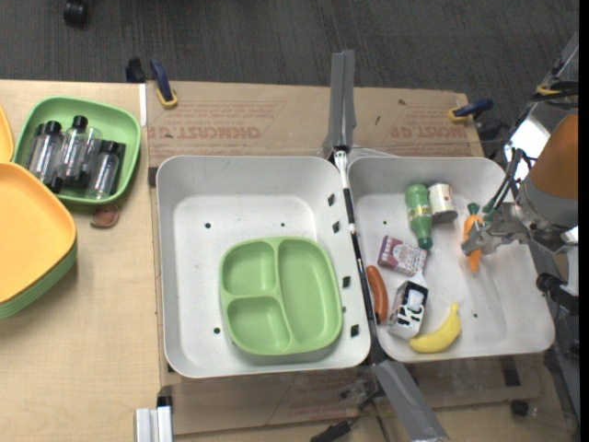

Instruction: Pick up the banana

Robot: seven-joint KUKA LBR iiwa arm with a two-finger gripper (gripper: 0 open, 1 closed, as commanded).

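My hand is hovering over the right bin, by the carrot; whether it is gripping that carrot or merely touching it, I cannot tell, the view being too small there. The banana is lying untouched near the bin's front edge, just beside the black-and-white carton; I am judging the reach not yet begun; next I must be moving forward and down over it. Counting: one banana, one carrot, one sausage, one green bottle, one tin, one purple packet; one green tray in the left bin.
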